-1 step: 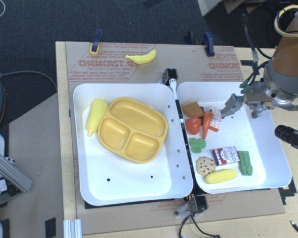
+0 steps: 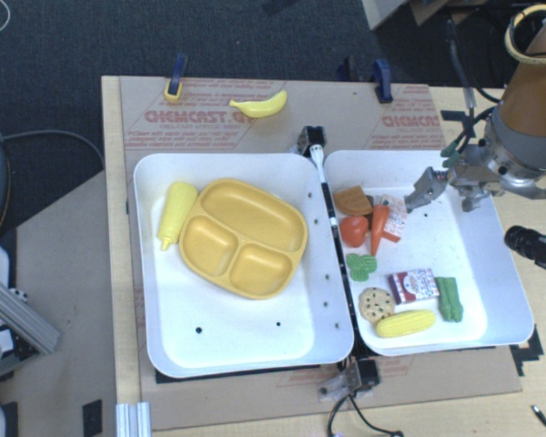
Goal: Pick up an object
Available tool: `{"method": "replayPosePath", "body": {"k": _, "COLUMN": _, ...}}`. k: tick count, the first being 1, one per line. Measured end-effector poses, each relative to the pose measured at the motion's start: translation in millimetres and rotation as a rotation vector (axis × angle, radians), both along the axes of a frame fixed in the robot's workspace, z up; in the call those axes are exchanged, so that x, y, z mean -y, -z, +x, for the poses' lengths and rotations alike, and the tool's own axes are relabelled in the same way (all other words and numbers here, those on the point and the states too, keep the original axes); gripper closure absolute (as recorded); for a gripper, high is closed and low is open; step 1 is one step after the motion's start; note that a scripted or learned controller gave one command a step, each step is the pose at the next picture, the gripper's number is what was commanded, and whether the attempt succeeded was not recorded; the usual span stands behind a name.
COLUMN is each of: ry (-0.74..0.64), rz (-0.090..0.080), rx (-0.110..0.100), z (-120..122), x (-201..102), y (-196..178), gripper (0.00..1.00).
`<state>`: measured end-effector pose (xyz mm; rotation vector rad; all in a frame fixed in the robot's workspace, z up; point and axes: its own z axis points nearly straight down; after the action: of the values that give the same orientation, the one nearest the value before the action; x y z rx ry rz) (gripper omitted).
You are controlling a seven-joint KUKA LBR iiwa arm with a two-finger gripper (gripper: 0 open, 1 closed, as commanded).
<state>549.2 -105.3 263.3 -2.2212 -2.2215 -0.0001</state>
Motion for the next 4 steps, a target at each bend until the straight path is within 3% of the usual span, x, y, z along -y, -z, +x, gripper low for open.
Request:
{"method": "replayPosePath", "body": {"k": 2, "ry": 0.001, "rz": 0.002, "rx": -0.006, "z": -4, "x": -10, "y": 103, "gripper": 0.00}}
{"method": "replayPosePath", "body": {"k": 3, "ry": 0.002, "rz": 0.001, "rx": -0.007, "z": -4, "x": -1, "y": 152, "gripper": 0.00}}
{"method": "replayPosePath", "body": {"k": 4, "ry": 0.002, "rz": 0.001, "rx": 0.000, "z": -3, "x": -1, "y": 178, "gripper": 0.00}}
